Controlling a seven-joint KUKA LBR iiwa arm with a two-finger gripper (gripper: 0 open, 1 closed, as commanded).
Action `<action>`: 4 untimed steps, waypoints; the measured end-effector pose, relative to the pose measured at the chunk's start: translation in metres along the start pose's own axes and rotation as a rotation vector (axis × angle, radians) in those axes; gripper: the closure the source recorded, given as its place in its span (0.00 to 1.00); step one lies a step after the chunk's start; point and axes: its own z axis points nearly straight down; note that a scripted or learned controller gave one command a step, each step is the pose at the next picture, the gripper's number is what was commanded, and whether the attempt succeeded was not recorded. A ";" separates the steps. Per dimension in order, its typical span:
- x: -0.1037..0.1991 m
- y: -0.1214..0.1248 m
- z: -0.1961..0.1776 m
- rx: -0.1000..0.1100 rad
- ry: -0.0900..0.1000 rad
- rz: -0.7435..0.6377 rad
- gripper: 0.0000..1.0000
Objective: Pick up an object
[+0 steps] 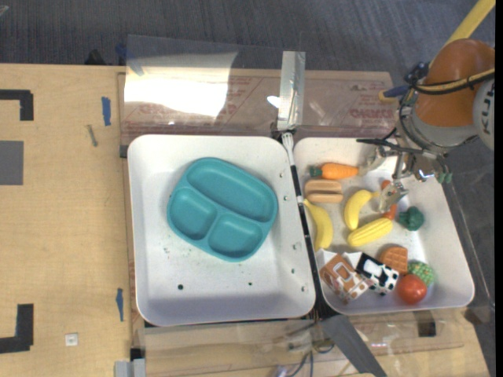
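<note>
Nearest in the right shallow white bin (460, 277) lie a red plastic tomato (411, 289) and a black-and-white toy cow (379, 274), then a yellow toy corn cob (369, 231), and farther back the gripper (391, 197) hangs over the toys, its state impossible to tell.

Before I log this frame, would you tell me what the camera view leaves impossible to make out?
- Gripper: small and blurred above the right bin; whether it grips anything is unclear.
- Small orange-red item right under the gripper: mostly covered by it, so unidentifiable.
- Arm: cut off by the right edge.
- Black-and-white toy and brown-and-white toy: too small to identify.
- Teal plate in the left bin: fully visible.
</note>
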 end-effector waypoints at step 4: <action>0.136 0.023 -0.102 0.003 -0.017 -0.119 1.00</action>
